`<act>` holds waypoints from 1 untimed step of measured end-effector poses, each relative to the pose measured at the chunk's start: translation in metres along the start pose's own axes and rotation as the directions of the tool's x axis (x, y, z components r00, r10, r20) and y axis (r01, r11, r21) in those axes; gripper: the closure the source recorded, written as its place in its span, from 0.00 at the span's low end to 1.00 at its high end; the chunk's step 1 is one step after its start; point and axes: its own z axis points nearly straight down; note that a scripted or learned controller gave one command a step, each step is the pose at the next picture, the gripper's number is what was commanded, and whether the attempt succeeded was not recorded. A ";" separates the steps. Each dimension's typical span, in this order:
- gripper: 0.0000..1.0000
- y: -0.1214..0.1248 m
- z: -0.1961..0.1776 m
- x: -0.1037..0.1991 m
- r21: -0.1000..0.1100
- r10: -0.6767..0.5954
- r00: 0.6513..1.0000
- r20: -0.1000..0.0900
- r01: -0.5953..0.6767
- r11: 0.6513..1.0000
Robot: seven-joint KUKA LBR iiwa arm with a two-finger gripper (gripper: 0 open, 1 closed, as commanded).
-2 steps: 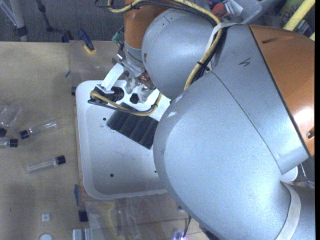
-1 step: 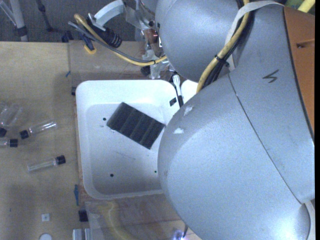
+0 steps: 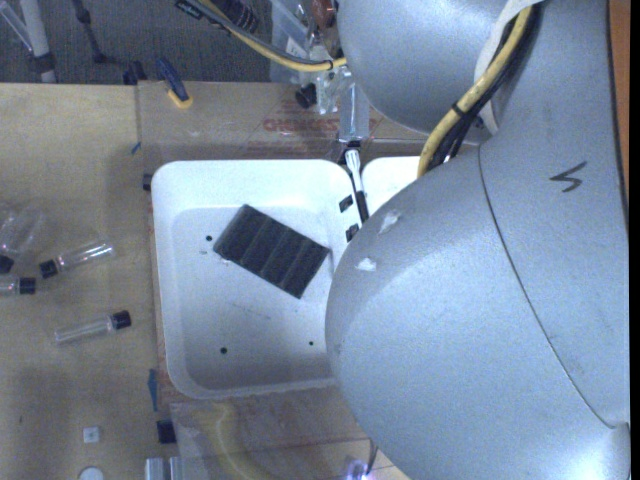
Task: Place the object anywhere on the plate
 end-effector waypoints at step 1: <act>0.00 0.000 0.000 0.000 -0.001 0.001 1.000 0.000 -0.001 1.000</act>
